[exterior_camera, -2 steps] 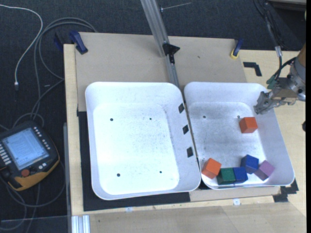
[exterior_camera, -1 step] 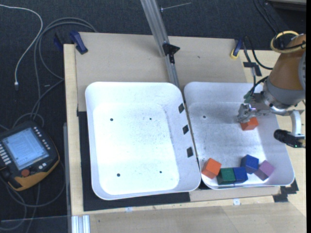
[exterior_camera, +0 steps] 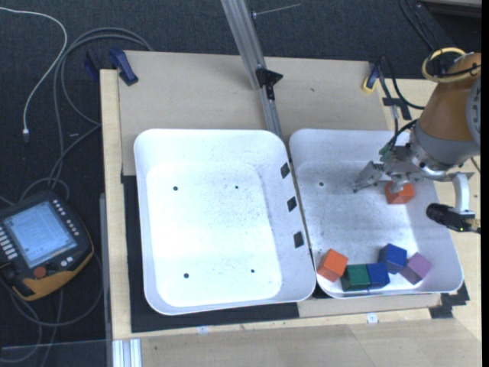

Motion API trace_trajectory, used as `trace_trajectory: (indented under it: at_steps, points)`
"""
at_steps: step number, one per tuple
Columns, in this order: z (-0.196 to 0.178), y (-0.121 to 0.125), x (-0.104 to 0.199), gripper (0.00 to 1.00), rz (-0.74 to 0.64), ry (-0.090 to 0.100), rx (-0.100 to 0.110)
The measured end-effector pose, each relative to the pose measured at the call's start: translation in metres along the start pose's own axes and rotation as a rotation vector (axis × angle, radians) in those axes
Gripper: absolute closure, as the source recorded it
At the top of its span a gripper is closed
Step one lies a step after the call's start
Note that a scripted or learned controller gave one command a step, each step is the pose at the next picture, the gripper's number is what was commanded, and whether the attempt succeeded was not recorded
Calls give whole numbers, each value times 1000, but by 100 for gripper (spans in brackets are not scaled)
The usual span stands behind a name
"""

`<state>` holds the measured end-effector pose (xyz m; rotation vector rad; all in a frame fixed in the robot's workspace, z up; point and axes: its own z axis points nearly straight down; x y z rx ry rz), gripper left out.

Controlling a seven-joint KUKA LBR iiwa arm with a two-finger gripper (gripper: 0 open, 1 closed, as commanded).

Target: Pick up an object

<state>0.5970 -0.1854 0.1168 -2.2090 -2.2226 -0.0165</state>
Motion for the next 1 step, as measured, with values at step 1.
trace_trajectory:
  at_steps: [1]
  points:
    - [4, -20, -4, 0, -10, 10, -4]
